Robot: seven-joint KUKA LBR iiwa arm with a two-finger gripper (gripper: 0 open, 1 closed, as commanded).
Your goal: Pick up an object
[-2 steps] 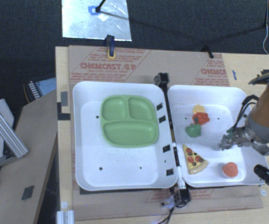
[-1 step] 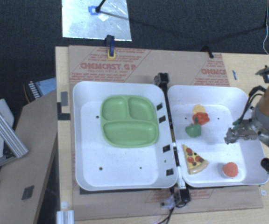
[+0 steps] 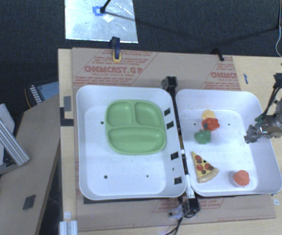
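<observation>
1. End effector (image 3: 249, 136) sits low over the right bin (image 3: 263, 111), near its right wall; whether it is spread or pressed together cannot be told; nothing seen pinched.
2. Right bin contents: yellow piece (image 3: 208, 114) touching red piece (image 3: 211, 125); green piece (image 3: 202, 136) just below; pizza slice (image 3: 203, 167); orange-red round item (image 3: 241, 178) near front corner.
3. Left bin (image 3: 89, 131) holds a green divided plate (image 3: 135, 127); both bins rest on the bench (image 3: 65, 72).

The tool (image 3: 251, 135) is small, grey metal, on a grey wrist with black cables above.
</observation>
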